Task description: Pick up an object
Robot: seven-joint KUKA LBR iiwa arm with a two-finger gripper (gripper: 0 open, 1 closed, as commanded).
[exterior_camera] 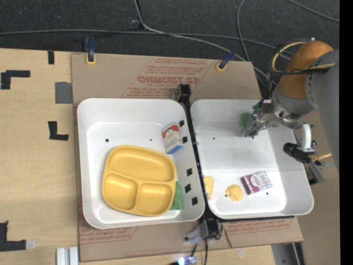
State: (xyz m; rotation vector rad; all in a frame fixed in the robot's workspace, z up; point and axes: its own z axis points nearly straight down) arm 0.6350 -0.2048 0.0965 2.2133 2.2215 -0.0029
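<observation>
The gripper (255, 125) is down in the right bin (287, 200) near its far edge, right against a small green object (246, 118), so the pick looks under way but not done: nothing is lifted, and I cannot tell how the gripper is set or whether it has hold of the green object. The purple packet (255, 181) and the yellow lump (234, 192) lie untouched near the bin's front edge, and the gripper's tip blurs into the green object.
</observation>
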